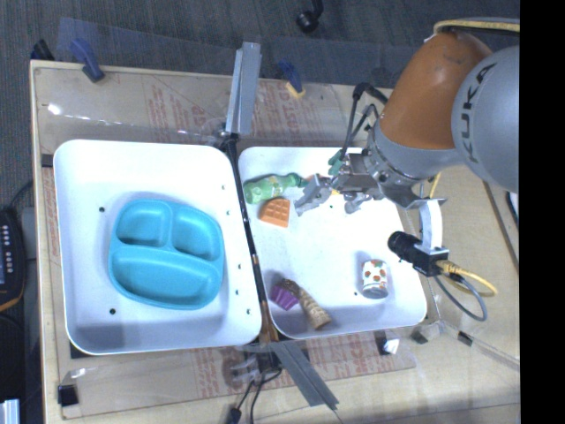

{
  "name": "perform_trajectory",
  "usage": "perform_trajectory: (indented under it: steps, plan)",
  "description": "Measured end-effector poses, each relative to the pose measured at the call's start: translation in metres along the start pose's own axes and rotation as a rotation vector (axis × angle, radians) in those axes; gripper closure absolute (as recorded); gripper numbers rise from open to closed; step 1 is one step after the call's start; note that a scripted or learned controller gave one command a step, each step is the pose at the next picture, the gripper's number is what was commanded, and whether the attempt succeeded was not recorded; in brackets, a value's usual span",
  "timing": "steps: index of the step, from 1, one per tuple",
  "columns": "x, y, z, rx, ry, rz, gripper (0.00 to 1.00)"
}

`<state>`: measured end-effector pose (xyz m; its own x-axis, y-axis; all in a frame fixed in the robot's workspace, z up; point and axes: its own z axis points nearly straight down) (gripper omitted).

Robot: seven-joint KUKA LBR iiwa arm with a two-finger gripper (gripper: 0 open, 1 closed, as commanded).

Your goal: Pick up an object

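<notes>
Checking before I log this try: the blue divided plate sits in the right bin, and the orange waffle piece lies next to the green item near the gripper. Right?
Not quite. The camera view shows the blue divided plate in the left bin, not the right one. The rest holds: the orange waffle piece lies beside the green item in the right bin, near the gripper.

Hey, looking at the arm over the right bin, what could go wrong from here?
1. The gripper hangs beside the green toy and the orange waffle piece, which lie close together, so it may nudge one while going for the other.
2. Both sit near the right bin's rim, leaving little room.
</notes>
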<state>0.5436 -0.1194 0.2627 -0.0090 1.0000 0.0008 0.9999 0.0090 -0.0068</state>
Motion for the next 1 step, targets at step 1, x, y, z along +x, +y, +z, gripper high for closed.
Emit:
perform_trajectory:
  steps: [1]
  plan:
    - [0.0036,-0.0397,0.1718,-0.009,-0.013,0.013,0.00]
